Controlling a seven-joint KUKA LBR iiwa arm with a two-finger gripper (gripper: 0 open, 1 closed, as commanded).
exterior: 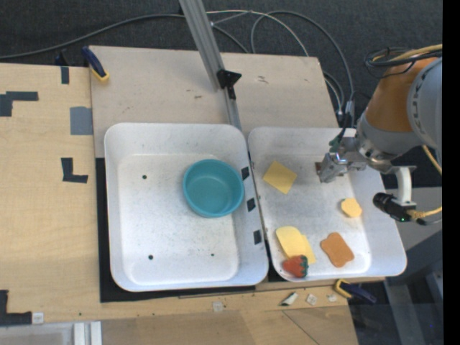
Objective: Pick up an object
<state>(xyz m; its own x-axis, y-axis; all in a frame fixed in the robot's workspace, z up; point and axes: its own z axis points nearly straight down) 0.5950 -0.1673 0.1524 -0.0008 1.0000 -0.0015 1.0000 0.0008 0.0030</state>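
Grey metal of the claw [328, 169] is being seen above the right bin [381, 264], near that bin's upper middle, with the arm [402, 113] and its orange band reaching in from the claw's right. How far the claw is standing open cannot be told from this slanted view, and nothing is being shown between its tips.

Several objects are lying in the right bin. A yellow square piece [279, 176] is being seen just to the claw's left, apart from it. A small yellow lump [351, 208] is lying below and slightly right of the claw. Further below the claw, a pale yellow block [293, 241] is resting against a red strawberry-like toy [295, 266], and an orange piece [336, 249] is lying just beside them to their right.

Well to the claw's left, a teal bowl [212, 187] is sitting upright in the left bin [129, 264].
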